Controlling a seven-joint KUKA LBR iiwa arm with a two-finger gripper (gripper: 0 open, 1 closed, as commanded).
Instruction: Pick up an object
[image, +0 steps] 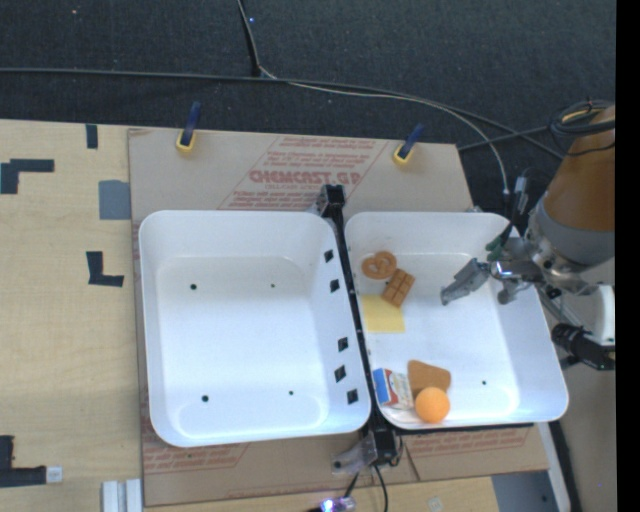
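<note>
While reaching in from right, hovers over right bin (520, 400), hand (484, 282) spread apart, empty; cardboard (300, 175) reads "CHEMCAST GP"

The grey arm enters from three o'clock, orange band uppermost; its end effector (480, 282) points toward nine o'clock, fingers spread apart.

There are two white bins (160, 300), one pretzel (379, 265), one chocolate bar (398, 288), one cheese slice (384, 315), one toast piece (429, 376), one orange ball (432, 405) and one small packet (392, 389).
</note>
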